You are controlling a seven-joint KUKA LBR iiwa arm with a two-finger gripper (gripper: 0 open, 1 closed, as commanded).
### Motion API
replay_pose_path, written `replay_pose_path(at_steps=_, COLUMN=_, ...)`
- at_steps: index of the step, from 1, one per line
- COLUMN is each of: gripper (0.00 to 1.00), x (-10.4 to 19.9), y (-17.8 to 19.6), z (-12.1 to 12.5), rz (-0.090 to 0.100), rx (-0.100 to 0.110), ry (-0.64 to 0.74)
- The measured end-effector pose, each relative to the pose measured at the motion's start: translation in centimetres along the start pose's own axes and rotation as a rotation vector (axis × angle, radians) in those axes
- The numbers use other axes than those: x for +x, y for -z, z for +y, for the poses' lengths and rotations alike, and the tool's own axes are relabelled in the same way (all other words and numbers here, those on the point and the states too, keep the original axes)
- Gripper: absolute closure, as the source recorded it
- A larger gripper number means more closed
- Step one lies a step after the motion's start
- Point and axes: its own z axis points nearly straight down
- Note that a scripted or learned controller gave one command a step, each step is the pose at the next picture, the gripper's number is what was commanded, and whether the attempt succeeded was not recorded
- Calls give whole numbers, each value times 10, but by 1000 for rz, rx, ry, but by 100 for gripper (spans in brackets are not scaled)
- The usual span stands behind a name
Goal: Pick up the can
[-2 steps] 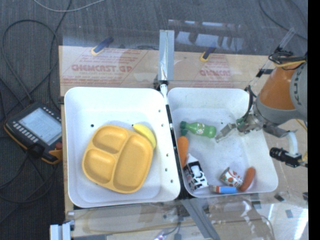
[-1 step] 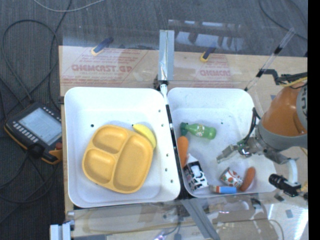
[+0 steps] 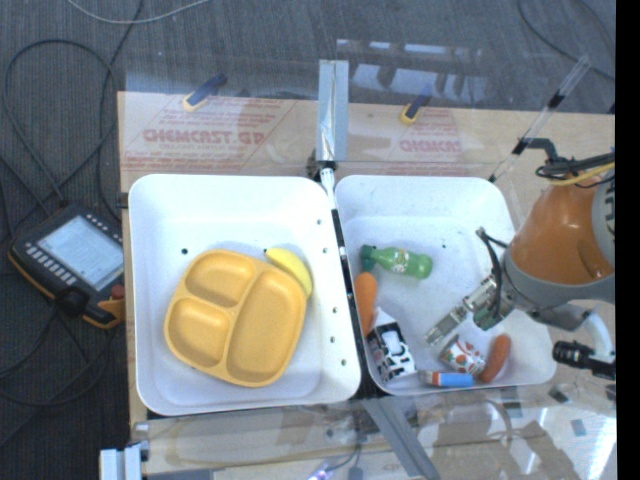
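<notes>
Lying on its side near the front edge of the right bin (image 3: 500, 203), the can (image 3: 462, 355) shows a red and white label and a pale round end. It is small and sits just beside a red-orange sausage-shaped toy (image 3: 496, 357) on its right, with a marker with a blue cap (image 3: 447, 378) along the bin's front wall just below it. The gripper (image 3: 452, 321) hangs over the bin just above and left of the can; its metallic fingers (image 3: 445, 326) point toward the bin's middle, and whether they are spread or pressed together cannot be told from this slant. Nothing is seen between them.

A black and white carton (image 3: 391, 351) stands at the front left corner of the right bin, with a carrot (image 3: 366, 298) against the left wall and a green bottle (image 3: 398, 261) lying nearer the middle. The left bin (image 3: 160, 203) carries a yellow divided plate (image 3: 236, 316), and a banana (image 3: 292, 266) rests at the plate's far right edge.
</notes>
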Motion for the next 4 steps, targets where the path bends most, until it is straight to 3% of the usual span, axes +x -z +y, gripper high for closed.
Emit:
replay_pose_path(at_steps=1, gripper=0, x=9, y=9, z=-6, rz=26, rx=16, ry=-156)
replay_pose_path(at_steps=2, gripper=0, x=-66, y=-3, z=29, rz=15, rx=3, ry=-84)
replay_pose_path(at_steps=3, gripper=0, x=-76, y=-4, z=88, rz=11, rx=5, ry=134)
replay_pose_path(at_steps=4, gripper=0, x=-47, y=5, z=56, rz=24, rx=13, ry=144)
